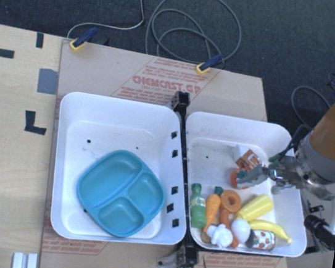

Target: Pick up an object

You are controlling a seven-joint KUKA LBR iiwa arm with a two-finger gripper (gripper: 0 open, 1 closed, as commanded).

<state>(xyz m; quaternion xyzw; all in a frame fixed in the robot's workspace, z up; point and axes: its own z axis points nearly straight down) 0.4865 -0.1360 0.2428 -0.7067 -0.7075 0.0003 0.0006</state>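
The landmark here is the black divider strip [179, 163] that runs between the two shallow white bins, both of smooth glossy plastic with rounded corners. Left of the divider, the left bin [77, 110] holds a teal plastic plate [120, 193], a rounded, sectioned tray with three moulded compartments, lying flat toward the bin's near side. Right of the divider, the right bin [218, 128] holds a cluster of small toy foods along its near side: closest to the divider a green bottle [197, 207] with a pale label, then an orange carrot [212, 208] with a green top, an orange ring-shaped piece [230, 201], a smooth white egg [240, 226], a white knobbly figure [221, 235], a yellow rounded block [256, 207], a curved yellow banana [272, 228] and a small can [262, 240] with a dark and red label. Farther from the divider and deeper in the bin, the gripper [255, 173] sits low over a small brown and white packet [250, 159], with a reddish piece at its tip; how its tool stands, spread or pressed together, cannot be told. The grey arm [323, 157] carries its orange band beyond the bin's far wall. The bins rest on a brown cardboard sheet [162, 83] with red printing, clamped by two yellow-and-blue clips.
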